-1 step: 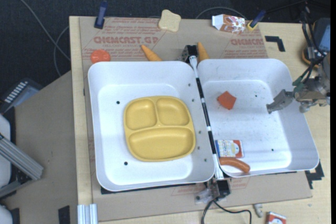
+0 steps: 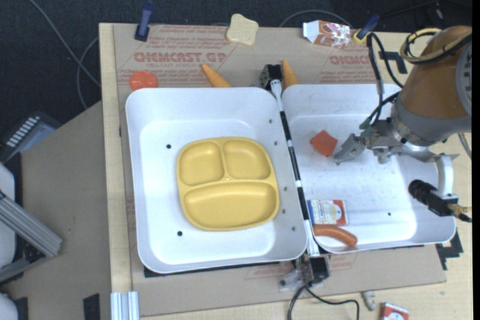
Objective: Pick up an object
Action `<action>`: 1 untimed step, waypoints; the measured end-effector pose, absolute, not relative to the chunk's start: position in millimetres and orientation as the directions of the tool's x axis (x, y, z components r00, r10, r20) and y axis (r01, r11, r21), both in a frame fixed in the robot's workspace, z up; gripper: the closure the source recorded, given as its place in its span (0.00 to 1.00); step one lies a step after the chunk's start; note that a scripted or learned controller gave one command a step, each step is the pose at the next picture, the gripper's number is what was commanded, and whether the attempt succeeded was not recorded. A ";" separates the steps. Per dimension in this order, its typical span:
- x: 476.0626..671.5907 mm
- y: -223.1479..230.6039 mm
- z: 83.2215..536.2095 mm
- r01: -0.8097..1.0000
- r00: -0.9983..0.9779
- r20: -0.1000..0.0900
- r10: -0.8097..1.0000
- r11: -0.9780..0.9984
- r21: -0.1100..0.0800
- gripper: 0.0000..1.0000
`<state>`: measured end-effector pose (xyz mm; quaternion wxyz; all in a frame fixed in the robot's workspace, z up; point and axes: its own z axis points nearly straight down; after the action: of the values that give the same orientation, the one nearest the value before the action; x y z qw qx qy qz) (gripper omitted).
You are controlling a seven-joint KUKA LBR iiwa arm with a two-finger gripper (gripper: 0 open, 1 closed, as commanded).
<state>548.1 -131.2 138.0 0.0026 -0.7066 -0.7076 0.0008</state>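
The right bin (image 2: 390, 97) holds three things. A small red block (image 2: 323, 142) lies near its left middle. A white and blue carton (image 2: 328, 211) lies flat by the front left, with an orange sausage (image 2: 335, 236) just in front of it on the rim. My gripper (image 2: 351, 149) hangs low over the bin floor, just right of the red block and apart from it. Nothing shows in its grasp. The grey arm with its orange band (image 2: 439, 82) comes in from the right.
A yellow divided plate (image 2: 226, 183) fills the middle of the left bin (image 2: 150, 131). Behind the bins lie a bread slice (image 2: 242, 28), a small carton (image 2: 327, 32), two carrots (image 2: 215, 76), an orange disc (image 2: 142, 79) and a blue clip (image 2: 143, 21). A black clamp (image 2: 271, 76) sits between the bins.
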 end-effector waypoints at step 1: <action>583.9 -96.5 94.3 1.000 -0.001 0.000 1.000 0.001 0.000 0.00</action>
<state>583.9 -96.5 94.3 0.0001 -0.7066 -0.7076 -0.0001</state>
